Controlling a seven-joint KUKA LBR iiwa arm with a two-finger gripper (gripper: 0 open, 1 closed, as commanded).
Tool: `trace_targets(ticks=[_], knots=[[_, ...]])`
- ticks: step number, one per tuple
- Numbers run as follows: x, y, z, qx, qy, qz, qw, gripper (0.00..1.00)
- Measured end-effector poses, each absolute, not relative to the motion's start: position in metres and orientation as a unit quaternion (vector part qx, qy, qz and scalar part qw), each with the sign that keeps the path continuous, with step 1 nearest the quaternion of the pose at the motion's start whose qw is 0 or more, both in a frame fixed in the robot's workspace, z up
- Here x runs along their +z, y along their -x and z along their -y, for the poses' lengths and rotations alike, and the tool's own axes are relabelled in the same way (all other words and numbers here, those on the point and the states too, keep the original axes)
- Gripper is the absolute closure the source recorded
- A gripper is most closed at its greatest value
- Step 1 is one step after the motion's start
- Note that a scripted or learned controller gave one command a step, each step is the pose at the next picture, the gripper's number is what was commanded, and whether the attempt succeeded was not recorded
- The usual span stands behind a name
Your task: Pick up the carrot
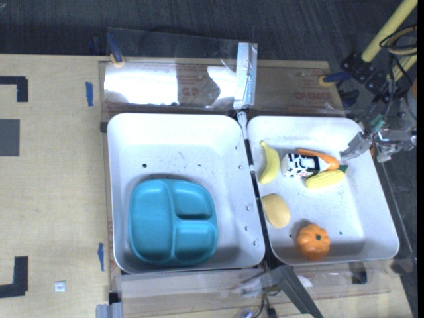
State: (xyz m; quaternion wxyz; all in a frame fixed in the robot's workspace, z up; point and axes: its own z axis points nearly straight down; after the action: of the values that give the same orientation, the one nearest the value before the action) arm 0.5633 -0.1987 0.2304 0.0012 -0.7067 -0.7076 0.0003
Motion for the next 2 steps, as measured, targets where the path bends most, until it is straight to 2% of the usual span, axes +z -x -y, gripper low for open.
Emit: trace_targets(ticks=[1,2], knots=[[0.193,-0.591,0.211,0.0008,0.71,0.705,0.0,0.0],[0.115,-0.613,0.211,-0.0104,0.705,0.709,-0.011,0.0]])
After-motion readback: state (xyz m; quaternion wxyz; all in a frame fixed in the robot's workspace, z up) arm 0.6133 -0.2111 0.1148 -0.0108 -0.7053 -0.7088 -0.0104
